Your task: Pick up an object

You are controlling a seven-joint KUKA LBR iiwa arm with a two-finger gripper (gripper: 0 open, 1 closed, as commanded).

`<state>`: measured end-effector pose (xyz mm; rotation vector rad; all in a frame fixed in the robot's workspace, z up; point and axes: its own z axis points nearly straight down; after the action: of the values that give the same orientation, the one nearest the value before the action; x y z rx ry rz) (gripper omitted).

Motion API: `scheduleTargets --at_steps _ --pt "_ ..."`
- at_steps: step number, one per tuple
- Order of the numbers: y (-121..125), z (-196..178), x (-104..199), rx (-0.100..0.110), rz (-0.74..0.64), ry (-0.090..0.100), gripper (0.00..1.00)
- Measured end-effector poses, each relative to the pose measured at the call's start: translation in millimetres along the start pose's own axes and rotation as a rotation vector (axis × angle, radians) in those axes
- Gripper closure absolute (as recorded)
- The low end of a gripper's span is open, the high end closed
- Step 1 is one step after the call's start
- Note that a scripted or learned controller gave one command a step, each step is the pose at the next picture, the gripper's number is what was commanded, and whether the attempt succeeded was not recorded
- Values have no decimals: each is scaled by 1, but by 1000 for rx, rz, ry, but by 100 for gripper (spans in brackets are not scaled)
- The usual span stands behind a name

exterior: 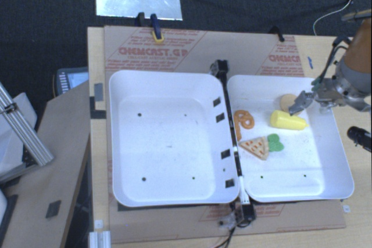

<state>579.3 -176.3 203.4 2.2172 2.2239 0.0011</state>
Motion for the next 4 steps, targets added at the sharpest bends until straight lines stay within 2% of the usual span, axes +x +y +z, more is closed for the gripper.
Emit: scheduleTargets --at_steps 1,2,3,4 --pt "46 43 32 -3 -5 0 0" --pt "37 113 71 -2 -3 0 0" --pt "40 97 70 -9 -2 2 100" --pt "2 -82 106 -17 -5 0 100"
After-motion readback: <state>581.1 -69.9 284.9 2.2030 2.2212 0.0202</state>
